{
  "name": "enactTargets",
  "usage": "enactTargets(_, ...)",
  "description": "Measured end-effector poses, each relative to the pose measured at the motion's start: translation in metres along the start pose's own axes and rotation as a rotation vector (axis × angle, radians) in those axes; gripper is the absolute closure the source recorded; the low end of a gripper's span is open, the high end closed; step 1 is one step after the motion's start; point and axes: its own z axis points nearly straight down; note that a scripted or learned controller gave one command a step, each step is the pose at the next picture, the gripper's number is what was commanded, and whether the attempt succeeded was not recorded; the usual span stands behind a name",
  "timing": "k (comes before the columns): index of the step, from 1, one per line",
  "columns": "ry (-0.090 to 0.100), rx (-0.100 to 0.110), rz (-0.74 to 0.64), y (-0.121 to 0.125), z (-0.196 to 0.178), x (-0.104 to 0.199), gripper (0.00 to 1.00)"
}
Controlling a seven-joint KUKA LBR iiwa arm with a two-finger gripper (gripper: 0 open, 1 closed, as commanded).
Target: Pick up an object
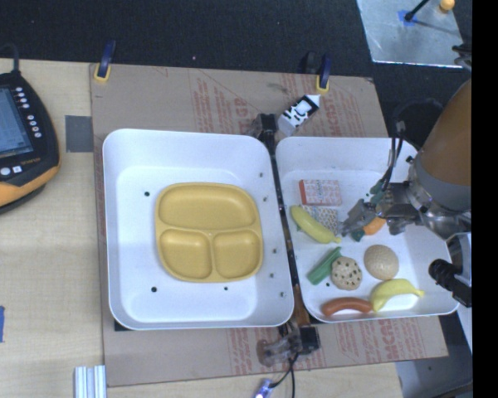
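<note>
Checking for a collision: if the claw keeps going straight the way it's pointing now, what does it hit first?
The claw points toward the view's left and downward. First in that line is probably the yellow corn cob, lying just beyond its tips in the right bin. Height above the bin is unclear, so it may touch the floor first.

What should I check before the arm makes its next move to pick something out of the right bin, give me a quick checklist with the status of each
1. Gripper is over the right bin, low among the toy food: ok.
2. Something is between its fingers: cannot tell. An orange piece sits right at the tips, but a grip is not clear.
3. Fingers open or shut: cannot tell at this resolution.
4. Neighbours near the tips: not ok. The yellow corn cob and the small box lie close by and could be nudged.
5. Other targets lie apart from the gripper: ok. Cookie, round bun, banana and sausage sit nearer the front wall.
6. Yellow tray lies flat in the left bin: ok.
</note>
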Motion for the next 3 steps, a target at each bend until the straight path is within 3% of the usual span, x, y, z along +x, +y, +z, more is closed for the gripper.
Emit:
enactTargets(1,-0.001,0.002,0.0,-0.008,0.073,-0.027,0.0)
enactTargets(2,-0.001,-0.002,-0.001,-0.01,0.139,-0.036,0.0)
enactTargets(3,-0.001,-0.001,0.001,0.042,0.139,-0.063,0.0)
